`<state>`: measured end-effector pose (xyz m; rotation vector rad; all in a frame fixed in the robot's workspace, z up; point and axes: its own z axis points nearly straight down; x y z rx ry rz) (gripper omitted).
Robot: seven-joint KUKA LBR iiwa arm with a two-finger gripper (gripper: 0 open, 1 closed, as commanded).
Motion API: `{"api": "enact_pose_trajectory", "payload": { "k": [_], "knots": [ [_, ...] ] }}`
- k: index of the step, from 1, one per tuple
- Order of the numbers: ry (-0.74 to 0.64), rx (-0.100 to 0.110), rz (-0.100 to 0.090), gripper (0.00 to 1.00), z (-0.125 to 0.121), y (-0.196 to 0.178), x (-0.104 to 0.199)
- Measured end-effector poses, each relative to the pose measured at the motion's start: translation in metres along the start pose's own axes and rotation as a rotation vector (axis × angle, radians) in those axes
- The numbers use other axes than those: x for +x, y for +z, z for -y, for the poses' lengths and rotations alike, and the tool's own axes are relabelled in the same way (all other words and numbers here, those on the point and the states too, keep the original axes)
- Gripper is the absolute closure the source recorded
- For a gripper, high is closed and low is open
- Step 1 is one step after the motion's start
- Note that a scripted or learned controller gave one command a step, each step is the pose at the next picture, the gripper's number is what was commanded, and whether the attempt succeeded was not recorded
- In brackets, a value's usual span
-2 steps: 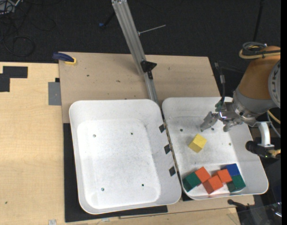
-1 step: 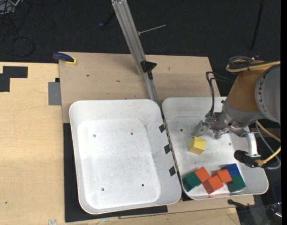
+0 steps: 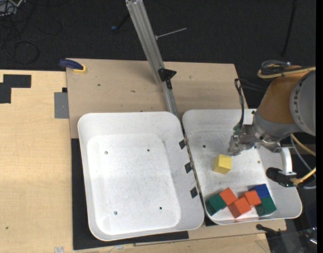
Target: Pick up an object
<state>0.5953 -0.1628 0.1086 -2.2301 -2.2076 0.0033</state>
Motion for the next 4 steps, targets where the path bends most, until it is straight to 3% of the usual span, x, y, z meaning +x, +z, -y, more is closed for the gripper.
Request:
{"api": "enact_pose_trajectory", "payload": {
  "k": [3,4],
  "knots": [
    [-0.011,-0.007,0.002,1.0,-0.012,-0.142,0.004],
    [-0.014,0.0,-0.002,1.0,-0.006,-0.128,0.055]
  ]
}}
